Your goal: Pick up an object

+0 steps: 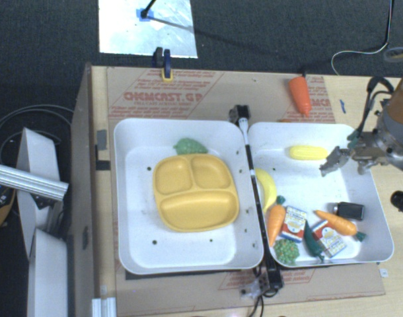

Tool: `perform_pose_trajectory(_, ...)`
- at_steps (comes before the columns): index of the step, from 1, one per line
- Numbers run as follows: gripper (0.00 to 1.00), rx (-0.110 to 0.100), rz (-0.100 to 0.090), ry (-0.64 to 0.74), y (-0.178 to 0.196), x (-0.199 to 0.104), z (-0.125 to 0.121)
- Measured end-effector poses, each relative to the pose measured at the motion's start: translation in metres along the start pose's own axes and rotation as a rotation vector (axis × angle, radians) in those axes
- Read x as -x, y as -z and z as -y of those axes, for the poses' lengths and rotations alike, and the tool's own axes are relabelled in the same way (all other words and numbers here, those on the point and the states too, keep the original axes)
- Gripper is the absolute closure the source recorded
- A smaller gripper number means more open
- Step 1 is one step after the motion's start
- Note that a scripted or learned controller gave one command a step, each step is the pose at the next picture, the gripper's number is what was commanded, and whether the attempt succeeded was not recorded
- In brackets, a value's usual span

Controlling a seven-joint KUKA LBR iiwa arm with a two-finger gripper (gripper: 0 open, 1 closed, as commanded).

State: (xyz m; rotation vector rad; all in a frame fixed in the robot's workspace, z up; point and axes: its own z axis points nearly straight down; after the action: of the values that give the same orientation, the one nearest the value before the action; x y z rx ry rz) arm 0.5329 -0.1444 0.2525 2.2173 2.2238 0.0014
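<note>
Hand (pixel 347 158) sits over right bin (pixel 370 197), fingers spread wide, holding nothing. Yellow corn-like piece (pixel 308 152) lies just to its left in the view, long axis running left-right. Likely nearest target; approach leftward and down.

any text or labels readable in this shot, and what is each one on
"CHEMCAST GP", red print on the brown protective paper sheet under the bins; the repeats across it are too faint to read.
Small juice cartons in the right bin: printing too small to read.
Black block near the pincer: no legible marking.
</note>
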Motion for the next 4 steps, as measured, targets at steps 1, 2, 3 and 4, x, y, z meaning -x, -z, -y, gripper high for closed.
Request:
perform_pose_trajectory(1,0.00,0.002,0.001,-0.001,-0.145,-0.050,-0.027)
perform_pose_trajectory(2,0.00,0.005,0.002,0.001,-0.048,-0.012,-0.081)
perform_pose_trajectory(3,0.00,0.000,0.000,0.002,-0.169,-0.005,-0.135)
perform_pose_trajectory(4,0.00,0.001,0.001,-0.001,-0.168,-0.002,-0.106)
